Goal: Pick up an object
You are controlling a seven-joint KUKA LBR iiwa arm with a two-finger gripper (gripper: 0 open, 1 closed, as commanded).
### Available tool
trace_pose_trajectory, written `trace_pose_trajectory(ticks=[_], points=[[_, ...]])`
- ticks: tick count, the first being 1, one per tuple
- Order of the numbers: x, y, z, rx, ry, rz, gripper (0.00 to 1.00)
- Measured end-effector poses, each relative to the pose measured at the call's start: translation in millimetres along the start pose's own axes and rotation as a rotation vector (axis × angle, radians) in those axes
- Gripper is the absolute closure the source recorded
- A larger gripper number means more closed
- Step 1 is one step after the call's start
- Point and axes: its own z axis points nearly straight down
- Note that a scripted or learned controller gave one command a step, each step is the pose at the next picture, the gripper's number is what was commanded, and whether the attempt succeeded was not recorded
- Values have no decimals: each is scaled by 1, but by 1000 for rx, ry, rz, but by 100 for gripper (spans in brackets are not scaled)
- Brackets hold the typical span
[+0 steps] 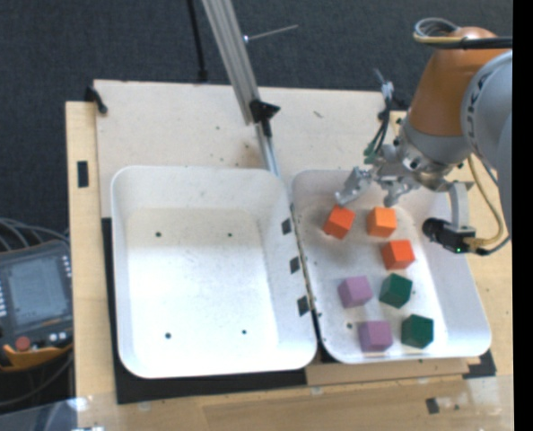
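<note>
Nearest my camera, along the front of the right bin (468,326), sat a purple cube (374,335) and a dark green cube (417,330), side by side. Just behind them I saw a second purple cube (355,291) and a second green cube (396,290). Further back lay three orange cubes: one (397,254) toward the right wall, one (382,222) behind it, and one (339,221) off to the left, tilted on the bin floor. All seven blocks stayed in the right bin; the left bin (204,268) showed only specks on its white floor.

From the right, the grey arm with its orange band (446,88) reached over the far end of the right bin. I saw the gripper (377,185) hanging just behind the two rear orange cubes, its fingers (349,191) spread apart with nothing between them, and no cube touching them that I could make out.

A metal pole (235,61) rose from the bench behind the bins, and a teach pendant (29,290) lay off the bench to the left.
</note>
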Motion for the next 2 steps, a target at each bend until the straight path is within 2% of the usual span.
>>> trace_pose_trajectory(ticks=[1, 2], points=[[0, 0, 0, 0, 0, 0, 0], [-10, -2, 58, 5, -2, 4, 0]])
